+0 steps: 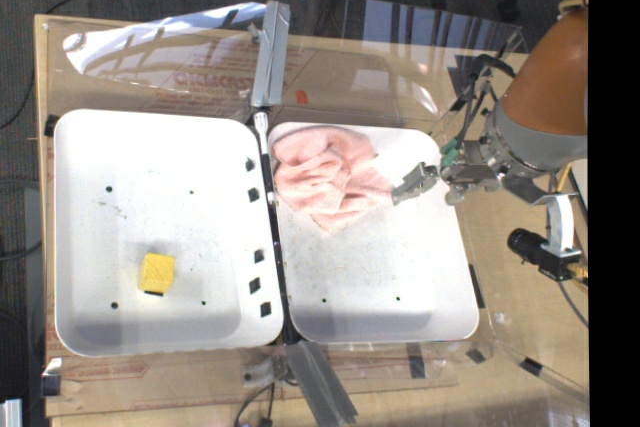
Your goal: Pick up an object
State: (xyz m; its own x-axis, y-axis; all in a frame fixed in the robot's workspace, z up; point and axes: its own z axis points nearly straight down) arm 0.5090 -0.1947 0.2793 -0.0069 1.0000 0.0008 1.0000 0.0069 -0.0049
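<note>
One hand hovers low beside the pink cloth; finger state unclear.

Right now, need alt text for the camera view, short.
The gripper hangs over the right bin, its tip at the edge of a crumpled pink cloth lying at that bin's far left. A small yellow block sits in the left bin.

A crumpled pink cloth lies bunched in soft folds in the right bin, in its far left corner, close against the divider between the two bins. A small yellow block, roughly square and sponge-like, rests flat on the floor of the left bin, toward its near side, well apart from the cloth.
</note>
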